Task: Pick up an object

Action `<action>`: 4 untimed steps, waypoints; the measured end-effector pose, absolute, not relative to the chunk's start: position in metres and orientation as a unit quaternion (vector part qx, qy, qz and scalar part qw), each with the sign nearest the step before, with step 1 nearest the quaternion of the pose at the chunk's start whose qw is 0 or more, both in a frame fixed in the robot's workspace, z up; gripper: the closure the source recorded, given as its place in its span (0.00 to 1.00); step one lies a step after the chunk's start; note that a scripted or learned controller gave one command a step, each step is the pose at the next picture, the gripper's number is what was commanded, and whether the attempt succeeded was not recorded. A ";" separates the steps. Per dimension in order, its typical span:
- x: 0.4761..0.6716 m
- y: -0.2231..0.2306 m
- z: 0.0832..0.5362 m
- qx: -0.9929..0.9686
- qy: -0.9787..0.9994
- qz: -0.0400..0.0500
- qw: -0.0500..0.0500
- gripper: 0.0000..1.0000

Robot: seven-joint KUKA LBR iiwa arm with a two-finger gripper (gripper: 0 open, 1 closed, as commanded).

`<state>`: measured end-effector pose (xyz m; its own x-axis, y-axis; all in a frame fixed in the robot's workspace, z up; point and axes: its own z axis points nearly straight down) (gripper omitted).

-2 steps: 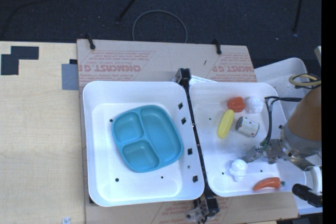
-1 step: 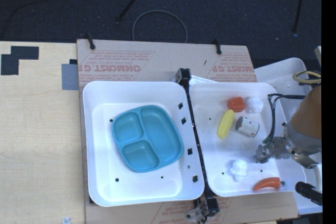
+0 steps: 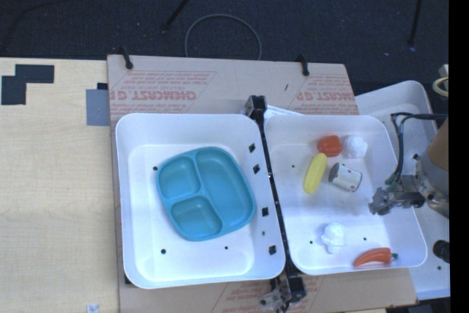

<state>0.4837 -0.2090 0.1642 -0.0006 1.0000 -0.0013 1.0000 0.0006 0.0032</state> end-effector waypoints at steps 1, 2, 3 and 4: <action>0.488 -0.204 0.225 0.706 0.708 0.001 0.002 1.00; 0.488 -0.205 0.225 0.707 0.707 0.000 -0.001 1.00; 0.503 -0.158 0.220 0.706 0.709 0.000 -0.002 1.00; 0.511 -0.110 0.212 0.706 0.709 0.000 -0.002 1.00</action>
<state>0.5110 -0.1097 0.2115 -0.0042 1.0000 0.0030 1.0000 0.0042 -0.0033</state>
